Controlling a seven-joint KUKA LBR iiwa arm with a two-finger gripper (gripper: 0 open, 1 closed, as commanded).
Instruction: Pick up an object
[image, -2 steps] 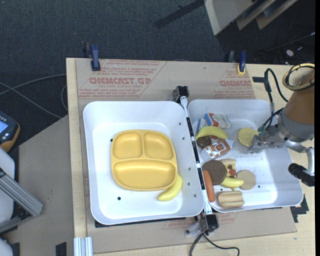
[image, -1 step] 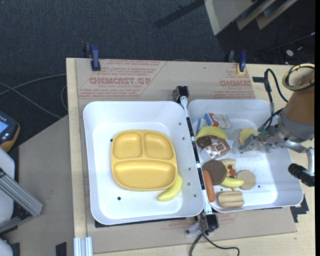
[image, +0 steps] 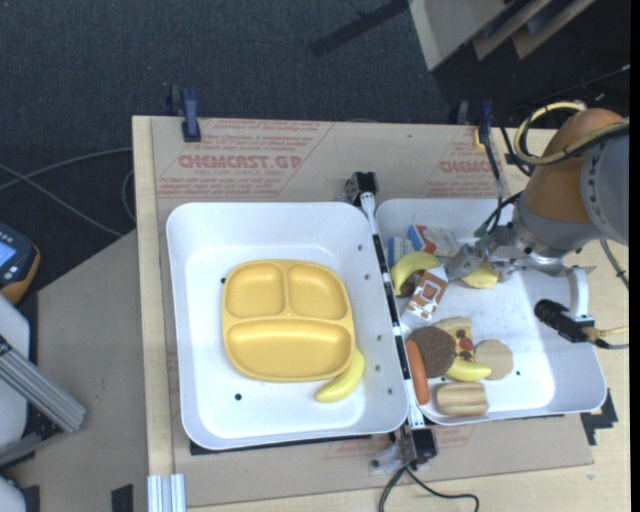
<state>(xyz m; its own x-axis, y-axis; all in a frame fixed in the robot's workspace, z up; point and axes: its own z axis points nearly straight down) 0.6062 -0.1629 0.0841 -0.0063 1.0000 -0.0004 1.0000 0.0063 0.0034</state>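
Two white bins sit side by side on a brown board. The left bin (image: 190, 300) holds a yellow divided plate (image: 288, 320) with three compartments, lying flat in the middle. A yellow banana (image: 343, 378) lies just beside the plate's near right corner, touching or almost touching its rim.

The right bin (image: 565, 385) holds a clutter of toy food along its left side. At the far left, a second banana (image: 412, 268), with a small blue and red packet (image: 418, 241) just beyond it. Near that banana is a small brown and white carton (image: 428, 294). Nearer still: a dark brown round patty (image: 436, 349), an orange-red carrot stick (image: 417, 371) along the bin's left wall, a small yellow banana piece (image: 467, 371), a tan round biscuit (image: 493, 357), and a tan bun (image: 461, 399) at the near edge.

The arm reaches in from the right, wrist over the far part of the right bin. The gripper (image: 476, 266) is low, at a small yellow object (image: 482, 279), just right of the second banana. Claw state: cannot tell; the object sits at the tip, but contact is unclear.
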